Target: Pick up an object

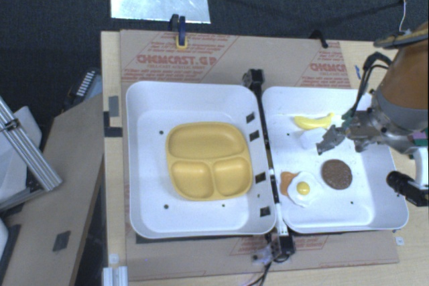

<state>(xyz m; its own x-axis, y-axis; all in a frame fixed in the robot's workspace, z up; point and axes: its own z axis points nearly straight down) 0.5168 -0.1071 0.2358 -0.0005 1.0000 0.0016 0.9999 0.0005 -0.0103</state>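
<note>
Fried egg [302,189] glossy; brown patty [336,174] round, grainy; pincer [330,143] spread above.

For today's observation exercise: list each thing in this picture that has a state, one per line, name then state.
Yellow tray: upright in left bin, holding nothing.
Banana: lying in right bin.
Fried egg: lying flat, yolk up.
Brown patty: lying flat.
Gripper: above the right bin, holding nothing.
</note>
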